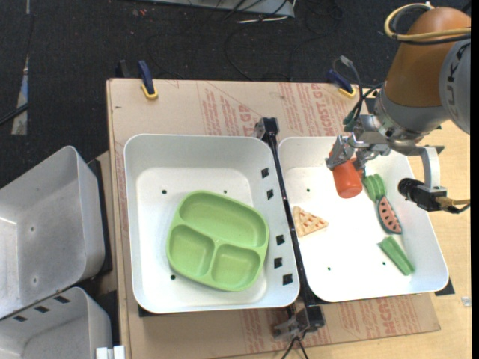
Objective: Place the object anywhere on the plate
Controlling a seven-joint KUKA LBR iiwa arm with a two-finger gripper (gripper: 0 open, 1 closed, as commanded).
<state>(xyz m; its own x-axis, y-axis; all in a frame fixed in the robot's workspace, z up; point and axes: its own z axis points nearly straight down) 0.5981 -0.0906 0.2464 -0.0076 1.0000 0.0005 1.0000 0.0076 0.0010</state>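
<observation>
A: Where is the tool [346, 158] seen?
B: At the upper right of the frame, over the right bin [430, 275]. An orange cup [348, 179] is clamped between its fingers, hanging tilted above the bin floor.

A: And the plate [218, 240]?
B: The green plate is seen in the left bin [142, 155], lower centre of the frame, well apart from the cup.

A: What is found in the right bin?
B: A pizza slice [307, 221], a watermelon slice [388, 215] and two green pieces [397, 255] are seen there.
</observation>
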